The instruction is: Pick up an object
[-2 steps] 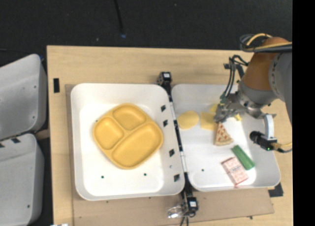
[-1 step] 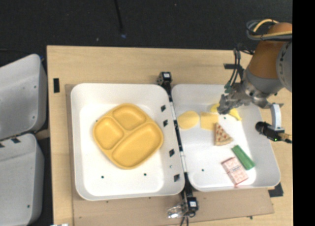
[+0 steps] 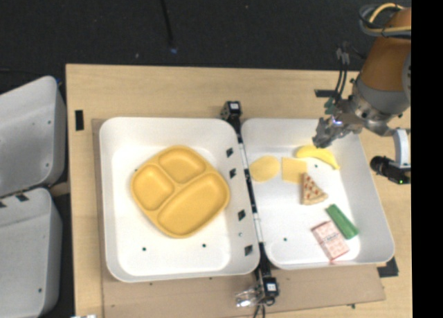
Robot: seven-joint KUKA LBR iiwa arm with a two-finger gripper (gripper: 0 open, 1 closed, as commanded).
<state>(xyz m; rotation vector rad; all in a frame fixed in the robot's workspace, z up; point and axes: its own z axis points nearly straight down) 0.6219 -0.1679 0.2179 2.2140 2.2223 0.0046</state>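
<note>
Hovering just above the curved yellow plastic banana (image 3: 318,155) in the right white bin (image 3: 367,192), the gripper (image 3: 327,134) hangs; whether it grasps anything, I cannot tell.

No readable text; pink carton (image 3: 330,240) print too small.

Tray (image 3: 181,190) in left bin (image 3: 118,240).

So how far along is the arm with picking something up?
Nothing looks picked up yet. The gripper sits low over the right bin, just above the banana. The pizza slice, green block and pink box lie in the bin. Grasping and lifting are left.
</note>
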